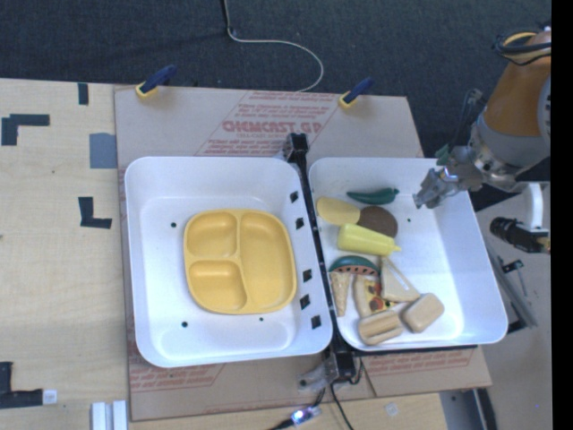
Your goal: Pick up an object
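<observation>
Your gripper (432, 192) hovering over right bin (466, 267) far corner — jaw state unreadable — toy food (372, 276) untouched

Your candidate objects all lie in the right bin (466, 267), none lifted. A dark green pepper (372, 195) lies flat near the far wall. Just nearer you'll find a pale yellow piece (337, 210) touching a brown round piece (380, 219), then a yellow corn cob (365, 239) lying at a slant. Below the cob, a watermelon slice (352, 264) tops a tight cluster: sandwich wedges (380, 287), a tan bread roll (423, 312) and a tan loaf (380, 328) at the near wall.
</observation>
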Controlling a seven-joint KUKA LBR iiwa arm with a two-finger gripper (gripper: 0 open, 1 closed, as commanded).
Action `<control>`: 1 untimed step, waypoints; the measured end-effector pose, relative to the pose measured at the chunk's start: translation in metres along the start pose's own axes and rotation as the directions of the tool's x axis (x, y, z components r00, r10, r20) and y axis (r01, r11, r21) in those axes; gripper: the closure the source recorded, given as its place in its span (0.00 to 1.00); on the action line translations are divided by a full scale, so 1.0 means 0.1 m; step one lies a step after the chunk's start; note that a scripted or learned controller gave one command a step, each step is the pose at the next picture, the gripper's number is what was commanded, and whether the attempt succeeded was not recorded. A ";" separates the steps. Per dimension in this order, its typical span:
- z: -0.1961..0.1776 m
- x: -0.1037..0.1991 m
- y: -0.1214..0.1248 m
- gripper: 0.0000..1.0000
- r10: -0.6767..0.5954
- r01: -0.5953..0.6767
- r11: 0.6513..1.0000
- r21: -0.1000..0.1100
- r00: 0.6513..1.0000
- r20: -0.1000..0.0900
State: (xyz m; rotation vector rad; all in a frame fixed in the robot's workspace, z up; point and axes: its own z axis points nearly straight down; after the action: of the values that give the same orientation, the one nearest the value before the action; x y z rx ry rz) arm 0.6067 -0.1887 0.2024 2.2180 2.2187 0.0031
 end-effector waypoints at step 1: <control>-0.24 0.00 0.01 1.00 -0.001 0.001 1.000 0.002 1.000 -0.001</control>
State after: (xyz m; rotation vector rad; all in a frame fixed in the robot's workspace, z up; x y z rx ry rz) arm 0.6074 -0.1885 0.2260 2.2190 2.2213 0.0017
